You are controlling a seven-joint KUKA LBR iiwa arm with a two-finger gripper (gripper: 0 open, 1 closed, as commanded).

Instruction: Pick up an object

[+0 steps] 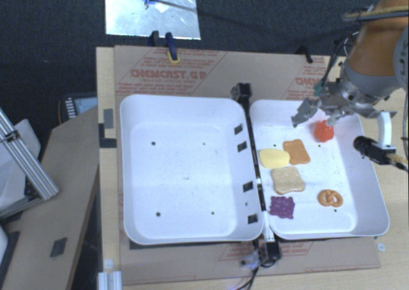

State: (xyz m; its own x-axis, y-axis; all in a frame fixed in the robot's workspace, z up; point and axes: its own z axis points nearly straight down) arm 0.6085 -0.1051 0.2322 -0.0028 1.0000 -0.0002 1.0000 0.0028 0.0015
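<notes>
The gripper (318,114) hangs over the upper part of the right bin (367,215). Its two fingers (301,116) are spread apart with nothing between them, though at this slant I can only judge the gap roughly. The nearest thing is the red-orange piece (324,131), lying just beside the fingertips at about five o'clock from them. It is compact, with no clear long axis, so approach angle should matter little.

Farther out, at six to seven o'clock, lie the orange slab (297,151), the yellow piece (274,158) touching it, and the toast slice (289,180). The purple cluster (282,206) and the pretzel (330,198) sit near the bin's lower edge. The left bin (137,113) lies well apart at nine o'clock.
</notes>
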